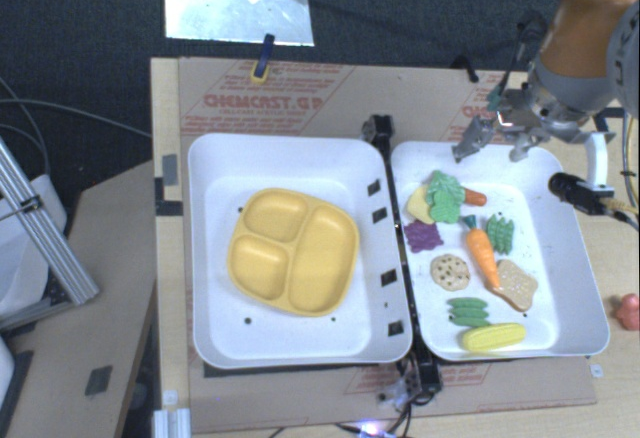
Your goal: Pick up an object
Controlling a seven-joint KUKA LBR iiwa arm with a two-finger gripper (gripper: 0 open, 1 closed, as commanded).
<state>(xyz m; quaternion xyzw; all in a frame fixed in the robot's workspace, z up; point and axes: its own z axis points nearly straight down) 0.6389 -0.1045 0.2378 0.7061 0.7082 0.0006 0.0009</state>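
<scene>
Both white bins (285, 151) look like smooth, slightly glossy plastic. The yellow divided plate (294, 250) is matt plastic. Under them lies brown cardboard (330, 91) with red print, dull and flat. The toy carrot (483, 257) and corn (492, 336) have a soft plastic sheen. The claw (494, 141) looks like bare grey metal.

Robotics lab bench, as we read it: two white bins (285, 151) clamped side by side on a cardboard sheet (330, 91), grey-and-orange arm (585, 36) overhead, aluminium framing (40, 236) and loose cables (30, 116) (left edge), toy food (480, 251) as test stock.
</scene>
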